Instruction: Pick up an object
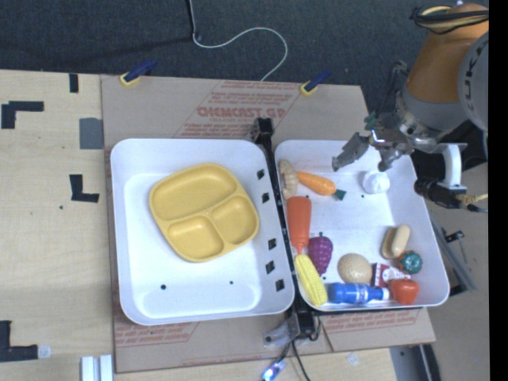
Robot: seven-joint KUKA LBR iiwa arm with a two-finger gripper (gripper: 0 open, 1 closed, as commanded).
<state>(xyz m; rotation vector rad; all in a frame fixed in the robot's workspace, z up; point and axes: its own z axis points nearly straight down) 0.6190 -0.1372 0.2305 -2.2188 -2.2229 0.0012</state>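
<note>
Bench [48,213]: 2 bins [131,236], 1 yellow tray [204,210].

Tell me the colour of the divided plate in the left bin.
Yellow: the divided plate is plain yellow all over, as the camera view shows.

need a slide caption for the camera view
Open gripper hovering over the right bin of toy food, near a white piece; yellow tray in the left bin.

Dark carpeted floor [95,14] fills the frame's top; below, a pale wooden bench [48,236] carries a cardboard sheet [230,109] clipped at its upper corners.
</note>
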